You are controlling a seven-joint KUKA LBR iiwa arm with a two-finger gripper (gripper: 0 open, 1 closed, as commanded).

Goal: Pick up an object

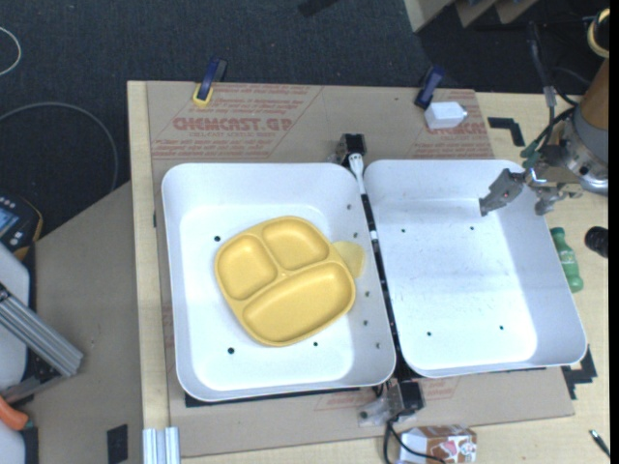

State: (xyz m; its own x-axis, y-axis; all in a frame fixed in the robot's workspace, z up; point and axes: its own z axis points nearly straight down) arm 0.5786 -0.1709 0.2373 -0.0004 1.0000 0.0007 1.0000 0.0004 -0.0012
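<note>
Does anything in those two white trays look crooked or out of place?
The yellow divided plate in the left bin sits turned at an angle to the walls, with a second yellow piece peeking from under its right edge. The hand hangs over the right bin.

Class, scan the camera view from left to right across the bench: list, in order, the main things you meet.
left bin → yellow divided plate → black divider strip between the bins → right bin → gripper → green object by the right bin's outer edge
</note>
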